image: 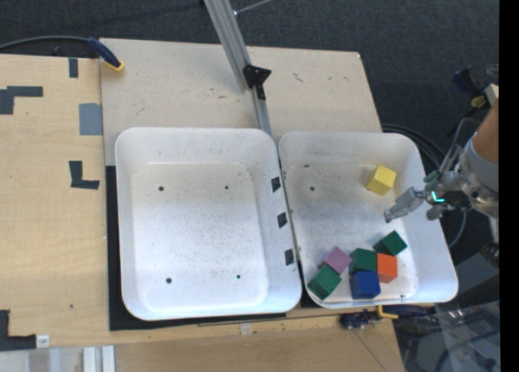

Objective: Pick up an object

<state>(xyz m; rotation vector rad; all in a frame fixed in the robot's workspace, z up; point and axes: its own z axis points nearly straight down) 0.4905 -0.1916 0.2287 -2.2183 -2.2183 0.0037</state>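
The right bin (324,160) holds several small blocks. A yellow cube (381,179) lies alone near its far right. A cluster sits at its near edge: a dark green block (392,243), an orange one (388,267), a blue one (365,284), a purple one (336,260) and a green one (325,281). My gripper (416,209) hangs over the bin's right side, between the yellow cube and the cluster. It is open, with nothing between its fingers.
The left bin (195,224) stands beside the right one. A slanted metal rail (231,30) runs from the top down to the gap between the bins. Cables trail beyond the right rim.
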